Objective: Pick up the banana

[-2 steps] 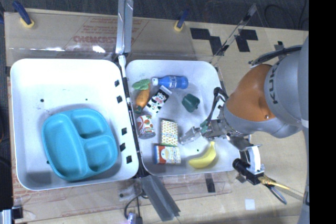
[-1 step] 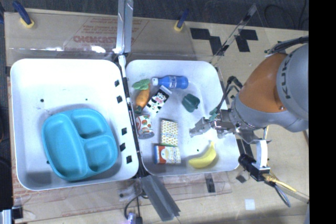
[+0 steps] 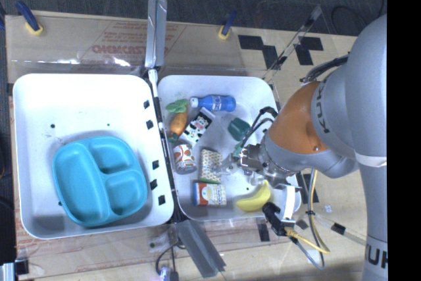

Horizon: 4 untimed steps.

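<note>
While the banana (image 3: 254, 199) lies in the near right corner of the right bin (image 3: 172, 85), its yellow curve shows just under the arm's wrist. Just above it is the hand (image 3: 242, 158), a cluster of metal parts and black cables at the end of the grey arm (image 3: 355, 108) with its orange band (image 3: 297, 125); whether the hand is released or clenched cannot be told from this angle, and nothing can be seen between its tips. Left of the banana rests a small carton (image 3: 209, 193) with red and green print, and beyond that a patterned packet (image 3: 211, 164) and a can (image 3: 184, 158). Farther back in the same bin are a carrot (image 3: 177, 122), a black-and-white box (image 3: 196, 126), a green cup (image 3: 238, 127) and a blue bottle (image 3: 214, 103) on its side. The left bin (image 3: 39, 95) holds a blue divided tray (image 3: 100, 179). Both bins sit on the counter (image 3: 79, 36), with blue clamps (image 3: 27, 16) at its far edge.
</note>
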Motion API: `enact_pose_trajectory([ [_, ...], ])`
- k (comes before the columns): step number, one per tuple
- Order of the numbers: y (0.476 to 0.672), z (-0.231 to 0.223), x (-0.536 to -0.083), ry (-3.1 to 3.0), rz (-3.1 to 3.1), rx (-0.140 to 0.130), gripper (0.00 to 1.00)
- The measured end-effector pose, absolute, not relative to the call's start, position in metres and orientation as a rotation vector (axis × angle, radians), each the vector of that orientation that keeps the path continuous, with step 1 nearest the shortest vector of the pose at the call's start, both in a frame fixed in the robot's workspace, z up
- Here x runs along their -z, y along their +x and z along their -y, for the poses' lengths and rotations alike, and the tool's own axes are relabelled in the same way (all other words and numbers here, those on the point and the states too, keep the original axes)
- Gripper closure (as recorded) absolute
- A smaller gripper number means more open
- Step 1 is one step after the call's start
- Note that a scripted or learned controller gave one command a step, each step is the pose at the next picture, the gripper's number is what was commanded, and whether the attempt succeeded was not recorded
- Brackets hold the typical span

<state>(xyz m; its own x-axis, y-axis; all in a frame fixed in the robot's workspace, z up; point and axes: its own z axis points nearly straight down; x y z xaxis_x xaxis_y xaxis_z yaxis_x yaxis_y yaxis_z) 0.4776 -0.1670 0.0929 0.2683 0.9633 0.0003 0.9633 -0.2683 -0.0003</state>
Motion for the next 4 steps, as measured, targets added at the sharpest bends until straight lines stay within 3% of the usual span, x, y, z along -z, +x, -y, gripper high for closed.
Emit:
enact_pose_trajectory([
  [1,0.4763,0.2042,-0.0994,-2.492,1.903,-0.004,0.0],
  [2,0.4766,0.2033,-0.0895,-2.205,2.227,-0.002,0.0],
  [3,0.4766,0.2036,-0.0969,-2.197,2.228,-0.005,1.0],
  [4,0.4767,0.2035,-0.0969,-2.197,2.229,-0.006,0.0],
])
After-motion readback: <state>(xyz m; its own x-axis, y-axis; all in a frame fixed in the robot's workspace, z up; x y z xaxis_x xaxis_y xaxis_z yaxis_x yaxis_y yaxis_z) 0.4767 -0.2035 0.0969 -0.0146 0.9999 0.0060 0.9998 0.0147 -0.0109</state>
